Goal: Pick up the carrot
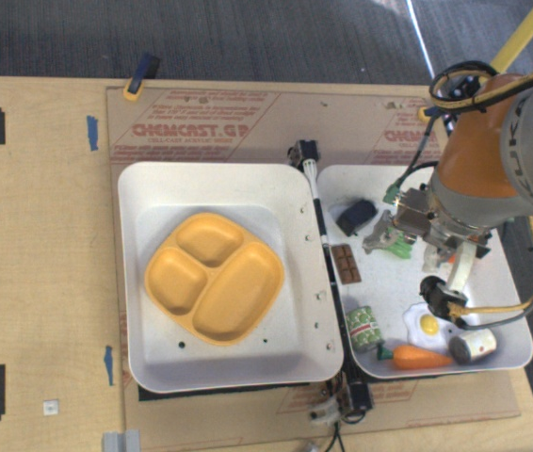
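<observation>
The orange carrot (421,357) lies on its side near the front edge of the right bin (384,290), its green top pointing left. My gripper (385,237) hangs over the middle of the same bin, well behind the carrot and not touching it. A small green thing (401,248) sits right by the gripper, and I cannot tell whether it is gripped.
Around the carrot are a fried egg toy (427,325), a white cylinder (473,346) and a green can (363,330). A dark blue item (355,217) and a brown chocolate bar (346,264) lie further back. The left bin (153,196) holds a yellow divided plate (215,276).
</observation>
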`<move>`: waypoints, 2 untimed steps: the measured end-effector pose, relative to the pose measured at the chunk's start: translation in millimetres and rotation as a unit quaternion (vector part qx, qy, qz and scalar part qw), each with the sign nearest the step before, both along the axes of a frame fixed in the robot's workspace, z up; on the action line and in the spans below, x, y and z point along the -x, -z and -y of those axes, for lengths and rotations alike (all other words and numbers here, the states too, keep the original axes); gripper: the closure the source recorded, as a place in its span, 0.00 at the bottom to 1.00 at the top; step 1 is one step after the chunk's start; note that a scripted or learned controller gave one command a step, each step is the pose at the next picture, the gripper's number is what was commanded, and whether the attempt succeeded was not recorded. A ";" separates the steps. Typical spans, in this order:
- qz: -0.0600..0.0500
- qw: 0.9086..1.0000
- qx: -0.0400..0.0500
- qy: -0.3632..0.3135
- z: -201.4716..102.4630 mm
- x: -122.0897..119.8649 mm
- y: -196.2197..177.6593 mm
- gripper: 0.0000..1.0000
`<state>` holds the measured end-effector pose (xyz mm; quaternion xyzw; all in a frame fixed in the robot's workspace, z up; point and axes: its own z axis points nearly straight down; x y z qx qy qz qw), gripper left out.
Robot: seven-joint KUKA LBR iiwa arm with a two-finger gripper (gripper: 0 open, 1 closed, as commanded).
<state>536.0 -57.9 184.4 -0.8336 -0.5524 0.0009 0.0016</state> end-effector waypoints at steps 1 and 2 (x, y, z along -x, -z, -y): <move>0.000 0.999 0.000 -0.046 -24.6 30.2 0.0 0.00; 0.001 0.999 0.000 -0.045 -24.4 29.4 -9.8 1.00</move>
